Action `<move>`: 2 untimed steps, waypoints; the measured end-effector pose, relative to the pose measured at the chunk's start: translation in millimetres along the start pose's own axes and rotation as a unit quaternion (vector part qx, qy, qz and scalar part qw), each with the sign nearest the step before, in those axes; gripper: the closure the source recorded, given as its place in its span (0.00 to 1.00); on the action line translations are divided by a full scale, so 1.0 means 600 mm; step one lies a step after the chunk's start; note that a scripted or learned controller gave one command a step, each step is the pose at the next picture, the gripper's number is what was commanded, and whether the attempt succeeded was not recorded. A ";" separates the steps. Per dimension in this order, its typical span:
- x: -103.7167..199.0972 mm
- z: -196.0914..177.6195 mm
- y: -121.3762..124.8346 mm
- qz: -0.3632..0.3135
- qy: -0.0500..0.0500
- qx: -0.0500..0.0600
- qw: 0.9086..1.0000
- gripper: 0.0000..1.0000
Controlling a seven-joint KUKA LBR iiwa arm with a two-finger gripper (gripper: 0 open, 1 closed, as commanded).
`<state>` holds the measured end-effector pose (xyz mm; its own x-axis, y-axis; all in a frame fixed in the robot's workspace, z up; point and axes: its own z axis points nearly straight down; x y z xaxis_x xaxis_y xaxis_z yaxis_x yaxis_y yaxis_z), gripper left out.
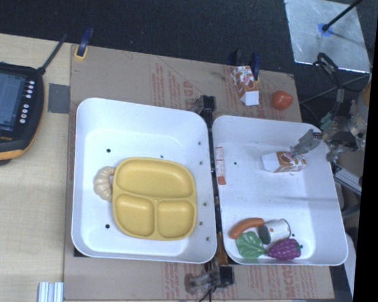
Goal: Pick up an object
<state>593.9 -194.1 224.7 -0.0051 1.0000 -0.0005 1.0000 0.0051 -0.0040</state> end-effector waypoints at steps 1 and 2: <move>-0.028 0.194 0.091 -0.001 0.000 -0.004 1.000 0.00; -0.029 0.172 0.093 -0.003 -0.001 -0.006 1.000 1.00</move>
<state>649.2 -211.1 120.9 -0.0109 0.9999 -0.0022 0.9999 0.0109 0.0077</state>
